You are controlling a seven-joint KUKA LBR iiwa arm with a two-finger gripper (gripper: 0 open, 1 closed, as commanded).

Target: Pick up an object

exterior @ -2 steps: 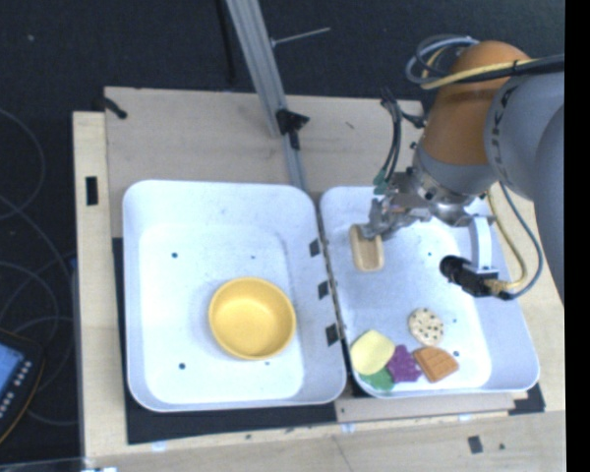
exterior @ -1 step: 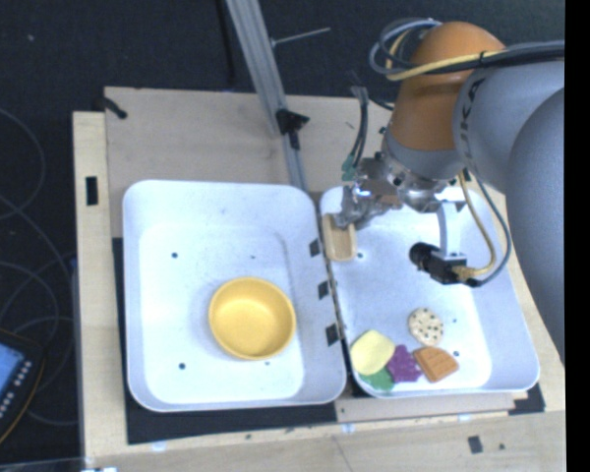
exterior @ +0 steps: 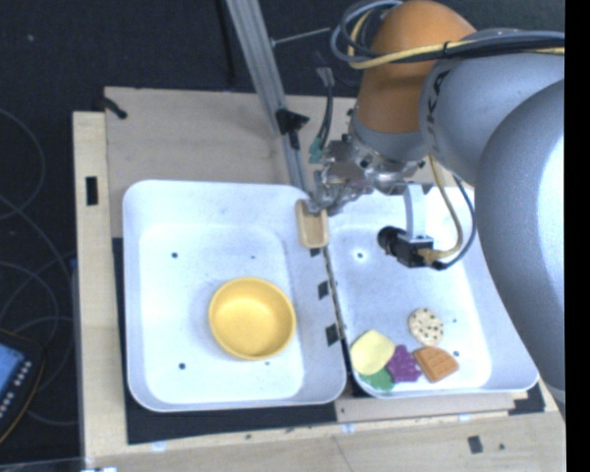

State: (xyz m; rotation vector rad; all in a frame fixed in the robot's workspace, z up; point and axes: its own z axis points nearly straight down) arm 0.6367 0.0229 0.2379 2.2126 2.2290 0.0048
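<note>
Camera view, surface [exterior: 206, 131]: wooden; it carries two shallow white bins side by side.
Left bin [exterior: 167, 214]: holds a yellow bowl [exterior: 251, 318], upright, in its near half.
Right bin [exterior: 472, 293]: a small cluster lies in the near corner, made up of a yellow-green piece [exterior: 372, 351], a purple piece [exterior: 404, 364], an orange wedge [exterior: 437, 363] and a speckled cookie [exterior: 426, 324].
Arm: enters from the right, with the wrist above the far edge of the right bin.
End effector [exterior: 320, 193]: sits over the ridge between the bins; whether it is spread or pressed together cannot be told.
Tan block [exterior: 312, 228]: directly below the end effector, on or just above the ridge; contact cannot be confirmed.
Task progress: apparently at the grasp stage. A secure hold is not evident, and the lift remains to be done.
</note>
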